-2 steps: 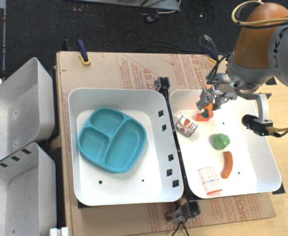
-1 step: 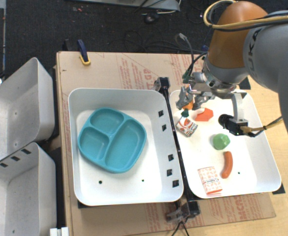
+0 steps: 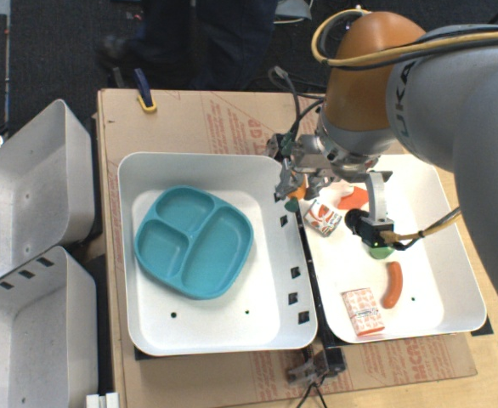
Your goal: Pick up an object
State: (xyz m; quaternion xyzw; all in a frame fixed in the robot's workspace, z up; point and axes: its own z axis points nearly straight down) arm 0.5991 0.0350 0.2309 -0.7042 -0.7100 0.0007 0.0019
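Arm's crowding the right bin (image 3: 453, 313), claw (image 3: 317, 185) low at its 10 o'clock corner; can't tell how it's set. White carton (image 3: 323, 217) sits just beneath, so it could get shoved into the wall. Sausage (image 3: 392, 285) at 5 o'clock stays safe.

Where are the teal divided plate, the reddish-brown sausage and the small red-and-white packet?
Teal divided plastic plate (image 3: 195, 241): camera view, centre, where its compartments meet.
Reddish-brown sausage (image 3: 392, 285): camera view, mid-length.
Small red-and-white packet (image 3: 362, 310): camera view, middle of its top face.
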